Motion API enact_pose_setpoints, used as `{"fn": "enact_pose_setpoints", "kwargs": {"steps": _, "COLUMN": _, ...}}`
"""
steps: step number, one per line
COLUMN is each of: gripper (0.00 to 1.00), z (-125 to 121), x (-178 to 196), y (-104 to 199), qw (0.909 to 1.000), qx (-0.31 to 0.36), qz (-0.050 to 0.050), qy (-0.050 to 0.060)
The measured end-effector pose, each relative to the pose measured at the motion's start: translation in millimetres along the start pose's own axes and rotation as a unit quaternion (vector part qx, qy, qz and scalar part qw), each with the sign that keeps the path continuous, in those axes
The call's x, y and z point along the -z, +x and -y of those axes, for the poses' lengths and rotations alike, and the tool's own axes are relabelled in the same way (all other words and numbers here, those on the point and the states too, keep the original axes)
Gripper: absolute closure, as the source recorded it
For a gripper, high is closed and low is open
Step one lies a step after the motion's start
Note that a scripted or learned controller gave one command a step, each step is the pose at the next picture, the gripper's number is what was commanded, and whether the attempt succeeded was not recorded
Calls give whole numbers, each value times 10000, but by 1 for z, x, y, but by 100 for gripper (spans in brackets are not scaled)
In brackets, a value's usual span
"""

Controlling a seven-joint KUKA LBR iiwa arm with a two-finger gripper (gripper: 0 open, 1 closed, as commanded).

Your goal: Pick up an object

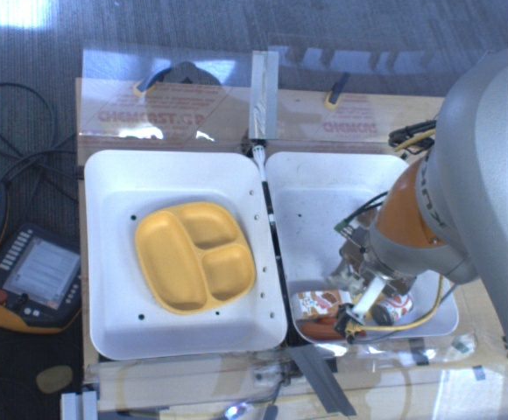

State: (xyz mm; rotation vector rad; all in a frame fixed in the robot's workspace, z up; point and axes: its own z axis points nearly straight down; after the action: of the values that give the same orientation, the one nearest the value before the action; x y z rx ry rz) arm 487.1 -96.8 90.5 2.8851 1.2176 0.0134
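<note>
Lying low, red-and-white packet [317,304], crumpled, glossy

You are looking at two white bins sitting side by side, the left bin [96,234] and the right bin [311,182]. One yellow tray [194,256] with three sections is lying in the left bin, and one arm [477,156] is reaching into the right bin. Near the front of the right bin, at least two small packets are lying: one orange and white packet [315,303] and one red and white one [398,304], but the arm is hiding part of the pile, so you cannot count it for sure.
</note>
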Motion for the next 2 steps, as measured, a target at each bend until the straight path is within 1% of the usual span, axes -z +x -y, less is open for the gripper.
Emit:
{"fn": "enact_pose_setpoints", "kwargs": {"steps": 1, "gripper": 100, "z": 0, "x": 92, "y": 18, "qw": 9806, "qx": -1956, "qz": 64, "qy": 60}}
{"fn": "enact_pose_setpoints", "kwargs": {"steps": 2, "gripper": 100, "z": -40, "x": 106, "y": 33, "qw": 9777, "qx": -2100, "qz": 67, "qy": 60}}
